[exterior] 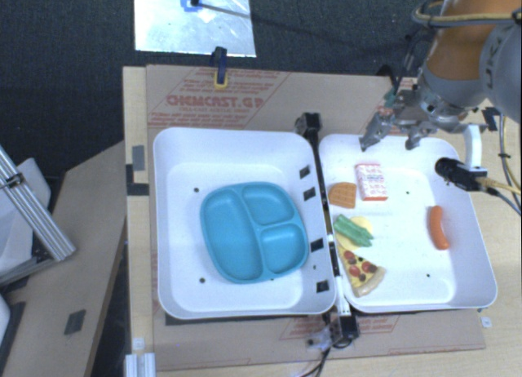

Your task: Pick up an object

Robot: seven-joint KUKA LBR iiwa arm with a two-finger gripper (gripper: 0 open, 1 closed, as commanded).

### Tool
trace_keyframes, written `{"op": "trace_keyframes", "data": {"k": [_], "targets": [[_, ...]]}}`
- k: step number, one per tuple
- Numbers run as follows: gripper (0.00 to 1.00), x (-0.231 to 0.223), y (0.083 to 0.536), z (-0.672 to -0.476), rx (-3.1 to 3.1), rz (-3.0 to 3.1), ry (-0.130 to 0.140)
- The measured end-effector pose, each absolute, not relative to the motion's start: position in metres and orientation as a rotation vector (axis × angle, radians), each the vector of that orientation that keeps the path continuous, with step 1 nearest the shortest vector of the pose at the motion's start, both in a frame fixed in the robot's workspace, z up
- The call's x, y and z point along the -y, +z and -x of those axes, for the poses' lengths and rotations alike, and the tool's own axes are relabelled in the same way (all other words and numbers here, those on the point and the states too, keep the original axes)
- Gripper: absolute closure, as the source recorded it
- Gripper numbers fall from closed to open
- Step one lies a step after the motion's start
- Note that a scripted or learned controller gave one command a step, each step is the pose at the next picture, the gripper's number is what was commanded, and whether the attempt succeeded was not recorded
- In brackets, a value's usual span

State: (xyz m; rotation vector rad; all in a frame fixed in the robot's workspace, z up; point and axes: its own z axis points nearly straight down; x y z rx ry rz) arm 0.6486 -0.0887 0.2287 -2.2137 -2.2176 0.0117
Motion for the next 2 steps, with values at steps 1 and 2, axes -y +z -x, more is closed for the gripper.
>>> {"op": "trace_keyframes", "data": {"k": [1,2], "targets": [[0.0,0.089,0.237,-0.651,2.226,2.219,-0.001],[0.0,0.089,0.195,-0.651,2.224,2.219,0.001]]}}
